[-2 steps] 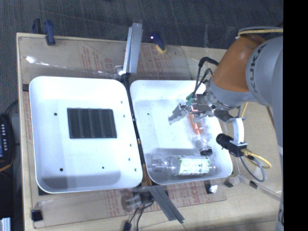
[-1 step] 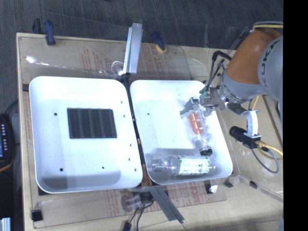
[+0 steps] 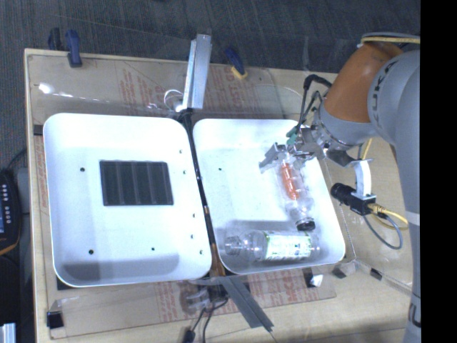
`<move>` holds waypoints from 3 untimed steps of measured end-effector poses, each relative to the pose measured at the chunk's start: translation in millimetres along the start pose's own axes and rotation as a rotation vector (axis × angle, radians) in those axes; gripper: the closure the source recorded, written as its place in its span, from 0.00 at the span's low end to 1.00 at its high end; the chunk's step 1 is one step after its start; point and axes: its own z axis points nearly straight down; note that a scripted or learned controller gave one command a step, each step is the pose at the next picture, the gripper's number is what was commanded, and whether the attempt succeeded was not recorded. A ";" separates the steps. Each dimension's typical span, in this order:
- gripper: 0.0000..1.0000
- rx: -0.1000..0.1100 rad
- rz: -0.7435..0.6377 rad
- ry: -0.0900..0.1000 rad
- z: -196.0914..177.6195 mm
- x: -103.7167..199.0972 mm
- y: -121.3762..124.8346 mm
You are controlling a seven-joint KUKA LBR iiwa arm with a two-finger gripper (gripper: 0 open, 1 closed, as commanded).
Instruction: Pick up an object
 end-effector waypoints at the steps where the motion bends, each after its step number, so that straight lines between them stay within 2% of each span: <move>1: 0.00 -0.002 -0.069 -0.001 1.8 -0.9 23.8; 2: 0.00 0.006 -0.029 0.004 99.7 2.9 -7.2; 3: 0.00 0.000 0.085 0.000 -15.9 -0.6 -15.9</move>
